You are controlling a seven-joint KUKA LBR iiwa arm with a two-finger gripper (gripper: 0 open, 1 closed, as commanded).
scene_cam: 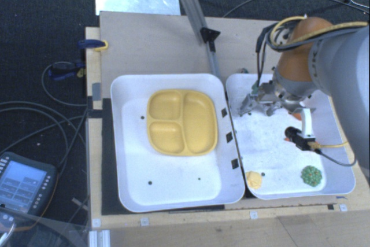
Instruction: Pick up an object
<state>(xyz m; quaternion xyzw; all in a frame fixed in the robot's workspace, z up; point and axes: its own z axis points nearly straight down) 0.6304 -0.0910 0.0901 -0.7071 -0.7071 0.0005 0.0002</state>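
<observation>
two white bins are seen side by side on the bench. in the left bin, a yellow tray with three compartments lies flat, toward the upper middle. the right bin holds a small yellow piece at its lower left corner and a green ball at its lower right, well apart from each other. the arm is seen entering from the upper right of the frame, and the gripper is placed over the upper left of the right bin, well above both objects. whether it is spread or closed cannot be told; nothing is seen held in it.
</observation>
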